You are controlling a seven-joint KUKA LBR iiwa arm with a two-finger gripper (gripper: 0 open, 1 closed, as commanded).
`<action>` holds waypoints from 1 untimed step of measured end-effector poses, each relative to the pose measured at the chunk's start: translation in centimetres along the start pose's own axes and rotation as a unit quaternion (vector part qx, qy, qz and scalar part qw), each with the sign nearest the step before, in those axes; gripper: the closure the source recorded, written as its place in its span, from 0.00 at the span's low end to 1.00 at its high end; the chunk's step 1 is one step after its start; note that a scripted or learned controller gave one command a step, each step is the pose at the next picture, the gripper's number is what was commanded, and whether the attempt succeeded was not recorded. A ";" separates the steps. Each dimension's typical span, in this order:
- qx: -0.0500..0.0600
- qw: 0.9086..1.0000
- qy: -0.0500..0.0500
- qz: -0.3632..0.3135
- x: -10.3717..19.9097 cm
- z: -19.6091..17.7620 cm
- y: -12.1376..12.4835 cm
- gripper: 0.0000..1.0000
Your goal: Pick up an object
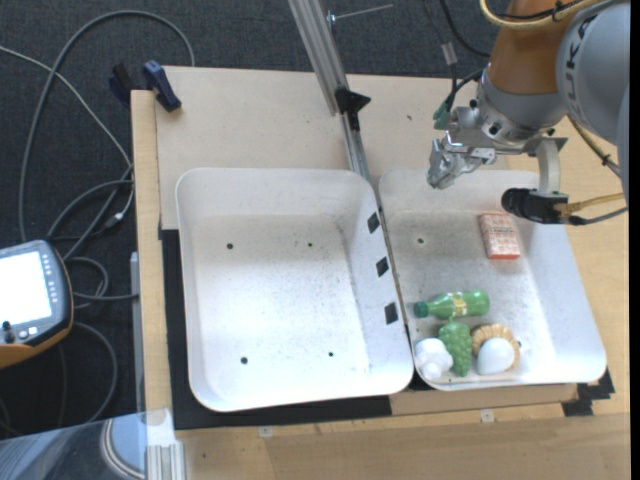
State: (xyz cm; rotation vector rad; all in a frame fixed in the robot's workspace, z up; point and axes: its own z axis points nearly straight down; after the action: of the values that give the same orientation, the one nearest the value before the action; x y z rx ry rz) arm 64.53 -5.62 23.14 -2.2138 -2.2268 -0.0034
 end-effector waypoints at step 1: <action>0.002 1.000 0.000 0.000 4.9 0.8 -1.0 1.00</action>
State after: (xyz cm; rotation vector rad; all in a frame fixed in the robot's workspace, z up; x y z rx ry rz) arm 63.49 -0.73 22.39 -2.2118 -2.2253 0.0001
